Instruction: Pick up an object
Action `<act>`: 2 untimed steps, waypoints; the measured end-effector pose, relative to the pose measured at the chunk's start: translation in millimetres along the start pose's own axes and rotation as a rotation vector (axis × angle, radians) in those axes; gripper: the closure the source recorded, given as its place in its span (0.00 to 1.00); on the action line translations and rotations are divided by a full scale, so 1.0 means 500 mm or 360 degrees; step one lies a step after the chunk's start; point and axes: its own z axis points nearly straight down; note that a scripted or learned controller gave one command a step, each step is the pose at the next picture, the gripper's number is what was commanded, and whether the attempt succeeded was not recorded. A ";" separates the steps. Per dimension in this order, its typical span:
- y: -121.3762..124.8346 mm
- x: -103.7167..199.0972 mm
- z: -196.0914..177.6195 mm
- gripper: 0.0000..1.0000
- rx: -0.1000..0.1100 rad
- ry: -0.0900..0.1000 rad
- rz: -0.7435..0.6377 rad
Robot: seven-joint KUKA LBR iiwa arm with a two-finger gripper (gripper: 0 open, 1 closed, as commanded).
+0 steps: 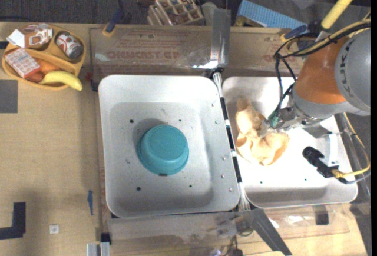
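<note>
Crumpled tan cloth point(259, 137) lies in the right bin point(294, 187), just left of and beneath the gripper point(275, 122), touching its tip; whether the gripper is apart or together cannot be told. Further left, a teal bowl point(164, 149) sits overturned in the left bin point(118, 131).

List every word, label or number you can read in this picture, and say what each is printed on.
Faded red lettering on the long brown cardboard strip behind the two white bins: too blurred to read.
Printed labels on the small packets in the yellow bowl: too small to read.
Print on the boxes behind the bench: unreadable.
</note>
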 end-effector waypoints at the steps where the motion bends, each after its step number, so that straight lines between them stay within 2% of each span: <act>1: 0.000 0.000 0.000 0.00 0.0000 0.0000 0.0000; 2: 0.005 0.001 0.019 0.00 0.0007 -0.0003 -0.0049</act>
